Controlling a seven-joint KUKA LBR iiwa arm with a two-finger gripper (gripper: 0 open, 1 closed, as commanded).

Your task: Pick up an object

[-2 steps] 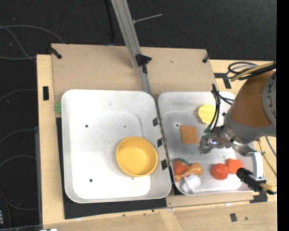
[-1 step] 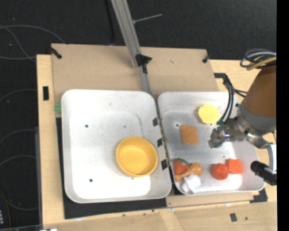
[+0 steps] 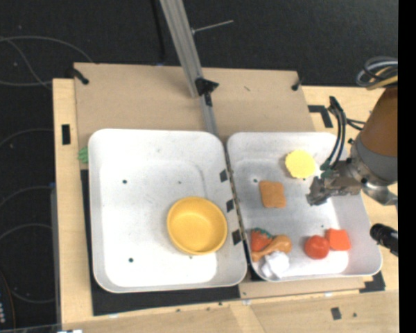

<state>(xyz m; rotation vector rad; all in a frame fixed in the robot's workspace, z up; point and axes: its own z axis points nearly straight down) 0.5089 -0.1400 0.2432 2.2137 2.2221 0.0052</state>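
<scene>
My gripper (image 3: pixel 319 191) hangs over the right bin (image 3: pixel 253 151), near its right side. It sits between a yellow round piece (image 3: pixel 300 164) up and to its left and a red tomato-like piece (image 3: pixel 316 247) below it. A brown flat square (image 3: pixel 272 194) lies to its left. An orange block (image 3: pixel 339 239) rests beside the red piece. At the bin's front left corner lie an orange and red toy (image 3: pixel 269 242) and a white crumpled item (image 3: pixel 276 263). I see nothing between the fingers.
The left bin (image 3: pixel 125 158) holds a yellow bowl (image 3: pixel 196 225) toward its front right. A grey metal pole (image 3: pixel 184 40) slants up from between the bins. The arm's orange band (image 3: pixel 383 127) is at the right edge.
</scene>
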